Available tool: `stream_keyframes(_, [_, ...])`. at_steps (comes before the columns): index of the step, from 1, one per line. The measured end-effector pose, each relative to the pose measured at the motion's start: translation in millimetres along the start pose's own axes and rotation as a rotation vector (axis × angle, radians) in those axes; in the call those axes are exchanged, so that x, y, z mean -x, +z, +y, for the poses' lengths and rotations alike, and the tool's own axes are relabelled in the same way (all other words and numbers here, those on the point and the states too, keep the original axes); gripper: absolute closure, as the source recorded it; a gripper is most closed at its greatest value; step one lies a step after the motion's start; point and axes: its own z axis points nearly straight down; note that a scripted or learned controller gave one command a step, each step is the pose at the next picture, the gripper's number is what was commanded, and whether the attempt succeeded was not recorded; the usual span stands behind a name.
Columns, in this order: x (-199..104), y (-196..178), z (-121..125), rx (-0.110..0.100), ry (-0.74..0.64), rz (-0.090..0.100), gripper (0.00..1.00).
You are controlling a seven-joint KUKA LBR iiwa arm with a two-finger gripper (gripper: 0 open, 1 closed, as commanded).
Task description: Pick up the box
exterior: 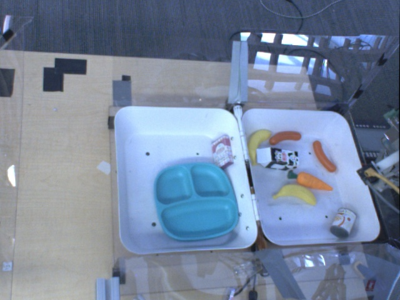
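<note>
The box [278, 157] is hemmed by banana [257, 144], sausage [285, 137] and carrot [312, 181] (open above).

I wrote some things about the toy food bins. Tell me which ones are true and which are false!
1. The blue plate is in the left bin. True.
2. The carrot lies on the blue plate. False: it lies in the right bin.
3. There are two bananas in the right bin. True.
4. The black-and-white box is in the left bin. False: it is in the right bin, between the bananas.
5. A can sits near the right bin's front corner. True.
</note>
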Motion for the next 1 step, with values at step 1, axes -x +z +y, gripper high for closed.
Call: stream_keyframes(1, [0.2,20.7,0.0,-0.001,0.206,0.000,1.00])
